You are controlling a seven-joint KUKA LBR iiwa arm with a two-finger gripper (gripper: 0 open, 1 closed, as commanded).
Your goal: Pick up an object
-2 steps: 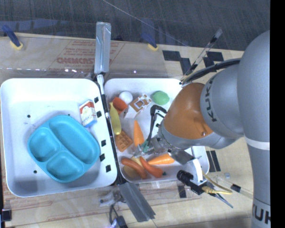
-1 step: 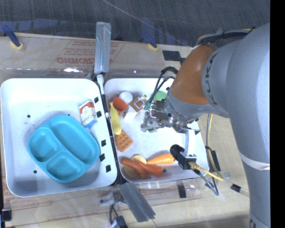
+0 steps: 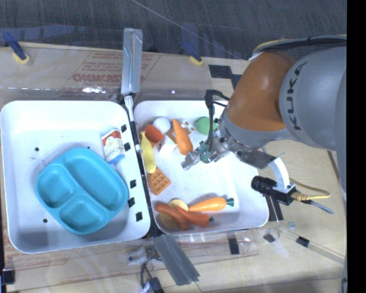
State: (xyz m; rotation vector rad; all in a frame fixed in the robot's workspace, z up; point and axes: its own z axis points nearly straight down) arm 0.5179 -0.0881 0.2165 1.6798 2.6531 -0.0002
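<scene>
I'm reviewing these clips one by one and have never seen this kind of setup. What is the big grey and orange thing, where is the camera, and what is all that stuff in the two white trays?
The grey and orange thing is a robot arm, reaching in from the right. Its hand hangs over the right bin; nothing visibly sits in it, and whether it is open is unclear. One fixed camera looks down at a slant on the bench.

The left bin holds a blue divided plate and a small red and white carton. The right bin holds toy food: a banana, a waffle, a carrot near the top, another carrot near the bottom, and a green piece.
</scene>
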